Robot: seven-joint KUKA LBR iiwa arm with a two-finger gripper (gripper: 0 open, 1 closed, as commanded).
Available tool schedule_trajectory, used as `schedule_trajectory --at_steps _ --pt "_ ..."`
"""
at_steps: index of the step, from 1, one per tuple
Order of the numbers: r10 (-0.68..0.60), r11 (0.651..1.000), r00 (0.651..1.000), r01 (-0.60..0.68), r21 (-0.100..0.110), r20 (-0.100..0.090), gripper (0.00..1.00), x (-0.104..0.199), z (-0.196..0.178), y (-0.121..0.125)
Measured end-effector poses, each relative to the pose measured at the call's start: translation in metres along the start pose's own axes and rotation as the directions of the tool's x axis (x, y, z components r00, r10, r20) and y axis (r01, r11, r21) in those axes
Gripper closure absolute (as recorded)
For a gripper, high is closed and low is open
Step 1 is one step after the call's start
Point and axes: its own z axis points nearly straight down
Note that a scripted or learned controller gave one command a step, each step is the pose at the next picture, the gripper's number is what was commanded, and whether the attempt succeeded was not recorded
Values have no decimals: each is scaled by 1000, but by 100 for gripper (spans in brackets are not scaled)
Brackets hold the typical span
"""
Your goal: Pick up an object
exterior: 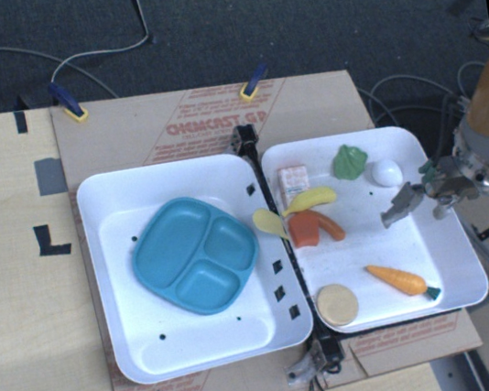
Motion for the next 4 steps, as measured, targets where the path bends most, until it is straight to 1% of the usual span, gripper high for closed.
schedule_trajectory --at_steps 1,2,3,4 --pt "0 1000 1000 0 -4 0 0 -14 165 10" --pt "3 1000 1000 -3 -8 8 0 35 162 88" --pt "9 1000 1000 -9 -8 23 0 49 162 140" --pt "0 999 1000 0 35 8 0 39 164 164"
